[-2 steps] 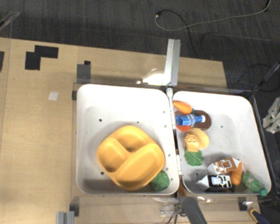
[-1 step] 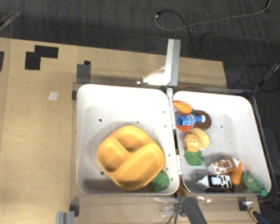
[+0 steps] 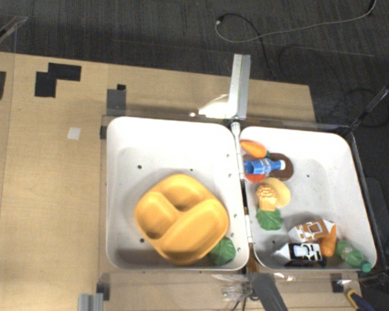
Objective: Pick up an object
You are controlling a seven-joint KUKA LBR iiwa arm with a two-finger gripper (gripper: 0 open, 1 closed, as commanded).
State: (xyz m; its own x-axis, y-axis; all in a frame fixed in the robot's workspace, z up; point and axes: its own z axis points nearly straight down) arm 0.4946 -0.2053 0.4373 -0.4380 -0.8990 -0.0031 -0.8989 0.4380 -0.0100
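Observation:
A large yellow divided dish (image 3: 181,218) lies upside down in the left bin (image 3: 130,148), with a green leafy toy (image 3: 223,251) tucked at its lower right edge. Along the left side of the right bin (image 3: 324,158) lie an orange toy (image 3: 253,149), a blue bottle (image 3: 265,167) over a brown disc (image 3: 282,165), a yellow corn-like toy (image 3: 270,193) and a green toy (image 3: 269,219). At the bin's front sit a small brown-and-white carton (image 3: 313,229), a black-and-white box (image 3: 304,252), a carrot (image 3: 330,243) and a green bottle (image 3: 353,257).
A grey metal post (image 3: 240,86) stands behind the seam between the bins. Wooden bench surface (image 3: 43,196) stretches to the left. Cables (image 3: 285,33) trail across the dark floor at the back. The right bin's middle and far right are bare white.

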